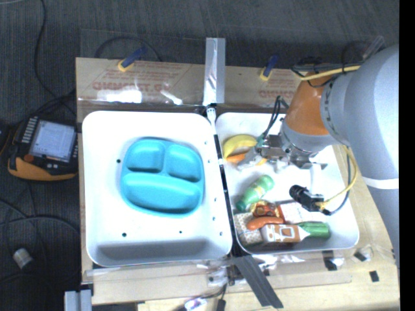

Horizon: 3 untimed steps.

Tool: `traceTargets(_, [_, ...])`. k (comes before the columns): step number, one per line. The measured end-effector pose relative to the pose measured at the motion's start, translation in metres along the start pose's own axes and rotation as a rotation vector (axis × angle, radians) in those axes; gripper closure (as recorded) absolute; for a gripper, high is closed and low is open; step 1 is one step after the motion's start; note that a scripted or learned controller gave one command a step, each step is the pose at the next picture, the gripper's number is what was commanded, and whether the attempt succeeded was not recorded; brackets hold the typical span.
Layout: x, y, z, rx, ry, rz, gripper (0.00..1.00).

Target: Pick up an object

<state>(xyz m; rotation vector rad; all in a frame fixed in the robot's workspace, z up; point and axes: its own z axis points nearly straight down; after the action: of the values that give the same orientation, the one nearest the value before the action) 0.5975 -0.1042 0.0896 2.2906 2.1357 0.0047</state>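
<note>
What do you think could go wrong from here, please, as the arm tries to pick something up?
The items in the right bin are packed close: the green bottle, the banana and the sausage lie near one another, so the gripper may nudge a neighbour or grab two. A yellow cable hangs over the bin and might snag.

The arm (373, 109) was a thick, smooth tube of pale grey, rounded at its joints and glossy enough to catch the light. Above the wrist ran an orange band (306, 112), bulging like a collar. Below it sat a darker grey metal wrist block with small silvery brackets, which carried the gripper (280, 155). A yellow cable (343, 185) looped out from the wrist and curved back round, with thin black wires running alongside it. A small black cylindrical part (303, 195) hung by the cable's lower end.
</note>
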Motion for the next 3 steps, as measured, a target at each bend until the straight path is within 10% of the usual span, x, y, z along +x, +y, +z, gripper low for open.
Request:
traceTargets(1, [0.008, 0.067, 0.003, 0.027, -0.002, 0.019, 0.00])
traceTargets(2, [0.004, 0.064, -0.003, 0.041, -0.011, 0.019, 1.00])
traceTargets(3, [0.041, 0.069, -0.093, 0.012, 0.000, 0.233, 1.00])
